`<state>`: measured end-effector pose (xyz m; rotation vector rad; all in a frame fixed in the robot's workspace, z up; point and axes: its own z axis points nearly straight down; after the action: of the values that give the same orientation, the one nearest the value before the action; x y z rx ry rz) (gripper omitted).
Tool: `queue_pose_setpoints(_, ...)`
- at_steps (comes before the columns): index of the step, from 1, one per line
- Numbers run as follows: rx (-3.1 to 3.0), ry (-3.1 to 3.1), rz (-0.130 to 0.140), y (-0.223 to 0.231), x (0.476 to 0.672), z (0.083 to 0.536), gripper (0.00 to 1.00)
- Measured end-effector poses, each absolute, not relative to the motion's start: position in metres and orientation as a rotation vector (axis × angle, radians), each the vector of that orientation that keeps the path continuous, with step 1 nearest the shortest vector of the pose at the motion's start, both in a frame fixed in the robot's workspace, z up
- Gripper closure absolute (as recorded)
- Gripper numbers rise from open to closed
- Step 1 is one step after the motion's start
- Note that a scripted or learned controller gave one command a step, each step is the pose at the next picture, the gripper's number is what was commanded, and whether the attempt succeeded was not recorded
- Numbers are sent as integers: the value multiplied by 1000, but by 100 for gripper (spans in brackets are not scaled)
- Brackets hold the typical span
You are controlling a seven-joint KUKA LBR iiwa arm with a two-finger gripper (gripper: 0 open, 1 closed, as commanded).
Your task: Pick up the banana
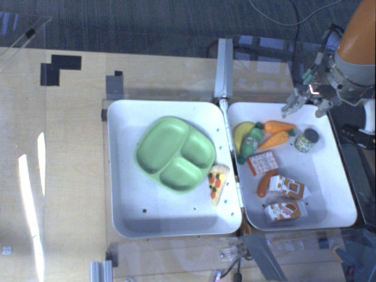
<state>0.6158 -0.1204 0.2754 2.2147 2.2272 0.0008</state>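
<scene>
two bins: you have a left bin (pixel 117 216) with a green plate (pixel 175 153) and a pizza slice (pixel 217 183), and a right bin (pixel 329 213) crowded with small food items, side by side on the counter (pixel 70 157).
banana: it lies at the right bin's upper left corner, against the wall next to the divider (pixel 242 133); a green bottle (pixel 251 141) overlaps its right side, and two carrots (pixel 277 133) sit just beside that.
pincer: it hangs over the right bin's upper right rim (pixel 306 103), fingers spread apart, nothing between them.
step in hand: you need to travel left across the bin to the banana, well apart from it now.
how to do it well: come down on the yellow part left of the bottle, fingers across the narrow width, clear of the wall.
risk: you may catch the bottle or a carrot instead.
writing: the red card (pixel 262 162) and the two cartons (pixel 286 198) carry print too small to read.
</scene>
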Motion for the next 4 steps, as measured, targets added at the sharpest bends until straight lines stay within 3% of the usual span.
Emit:
queue_pose_setpoints(1, 2151, 2287, 3, -82, 633, 113, 0)
queue_pose_setpoints(2, 2229, 2242, -26, -92, 659, 93, 0)
queue_pose_setpoints(3, 1798, 2599, -15, -129, 665, 84, 0)
queue_pose_setpoints(4, 1650, 2688, -24, -106, 665, 84, 0)
